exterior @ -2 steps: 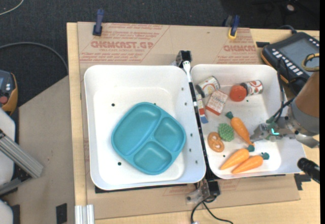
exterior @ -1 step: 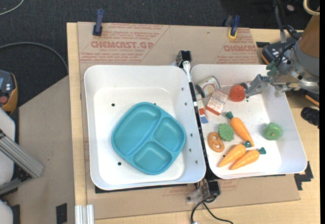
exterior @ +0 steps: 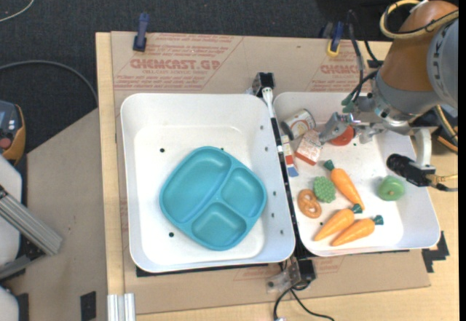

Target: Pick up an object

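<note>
Across cardboard (exterior: 182,57), red "CHEMCAST" print

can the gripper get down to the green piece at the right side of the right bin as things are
Probably yes. The green piece lies by itself on bare bin floor, apart from the carrots, with nothing on top of it. The gripper hangs over the same bin, farther back, so a short move should reach it.
</note>
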Controlling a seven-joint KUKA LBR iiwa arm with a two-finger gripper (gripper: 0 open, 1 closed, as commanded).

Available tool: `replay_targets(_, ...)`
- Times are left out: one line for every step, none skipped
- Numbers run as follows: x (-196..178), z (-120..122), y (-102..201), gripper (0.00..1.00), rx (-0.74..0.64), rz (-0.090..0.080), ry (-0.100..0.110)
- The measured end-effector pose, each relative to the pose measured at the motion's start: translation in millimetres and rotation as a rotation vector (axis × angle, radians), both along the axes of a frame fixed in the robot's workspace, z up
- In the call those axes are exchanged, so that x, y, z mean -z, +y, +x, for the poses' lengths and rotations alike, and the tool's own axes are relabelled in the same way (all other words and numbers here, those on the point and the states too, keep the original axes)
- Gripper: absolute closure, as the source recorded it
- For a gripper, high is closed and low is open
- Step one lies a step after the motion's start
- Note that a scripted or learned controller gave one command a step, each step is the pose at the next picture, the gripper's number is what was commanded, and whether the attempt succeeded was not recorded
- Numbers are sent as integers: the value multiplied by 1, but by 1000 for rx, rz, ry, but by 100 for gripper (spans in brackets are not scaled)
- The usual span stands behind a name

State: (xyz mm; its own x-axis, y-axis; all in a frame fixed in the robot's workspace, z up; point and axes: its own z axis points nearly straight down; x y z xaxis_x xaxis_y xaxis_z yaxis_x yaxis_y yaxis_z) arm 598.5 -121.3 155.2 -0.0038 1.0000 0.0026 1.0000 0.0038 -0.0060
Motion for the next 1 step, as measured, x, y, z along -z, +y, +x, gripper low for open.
replay_targets(75,-79,-38,0,11,0,4)
